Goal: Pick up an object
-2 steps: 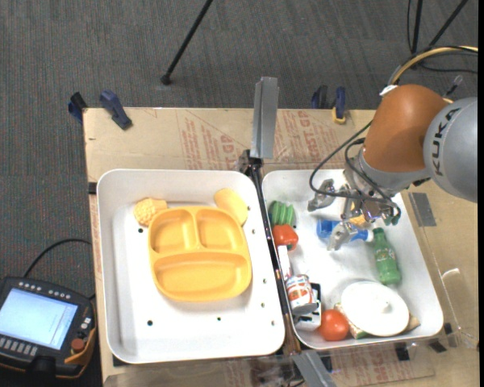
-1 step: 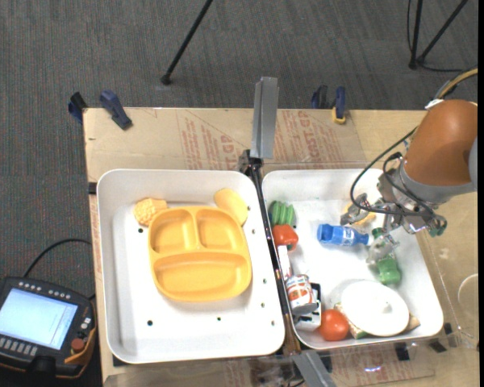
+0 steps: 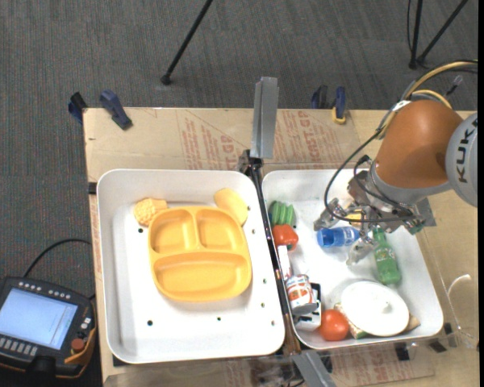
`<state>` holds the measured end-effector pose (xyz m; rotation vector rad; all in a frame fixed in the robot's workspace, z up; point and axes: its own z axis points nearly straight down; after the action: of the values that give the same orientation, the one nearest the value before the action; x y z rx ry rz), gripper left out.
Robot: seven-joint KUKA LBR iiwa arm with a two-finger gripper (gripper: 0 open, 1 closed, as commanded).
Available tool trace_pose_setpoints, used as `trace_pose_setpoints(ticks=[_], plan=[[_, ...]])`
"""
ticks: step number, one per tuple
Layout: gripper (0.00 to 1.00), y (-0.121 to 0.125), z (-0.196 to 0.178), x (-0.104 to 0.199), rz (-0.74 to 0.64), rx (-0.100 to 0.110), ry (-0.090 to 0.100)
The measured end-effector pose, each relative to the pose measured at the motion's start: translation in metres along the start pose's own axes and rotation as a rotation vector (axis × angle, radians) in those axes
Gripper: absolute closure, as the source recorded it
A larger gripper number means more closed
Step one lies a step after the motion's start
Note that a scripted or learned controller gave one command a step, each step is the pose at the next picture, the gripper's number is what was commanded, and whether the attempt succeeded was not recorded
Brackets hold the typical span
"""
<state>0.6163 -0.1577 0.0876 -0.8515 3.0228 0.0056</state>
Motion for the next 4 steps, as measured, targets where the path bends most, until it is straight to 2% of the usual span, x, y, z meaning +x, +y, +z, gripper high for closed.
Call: trace_pose_setpoints(ticks=[1, 2, 3, 4], plan=[[1.0, 0.0, -0.01, -0.002, 0.0, 0.0, -0.003], [1.0, 0.097, 0.001, 0.037, 0.078, -0.001, 0.003], [0.0, 0.097, 0.001, 0.036, 0.077, 0.001, 0.0], [0.0, 0.112, -0.007, 0.044, 0.086, 0.02, -0.027]])
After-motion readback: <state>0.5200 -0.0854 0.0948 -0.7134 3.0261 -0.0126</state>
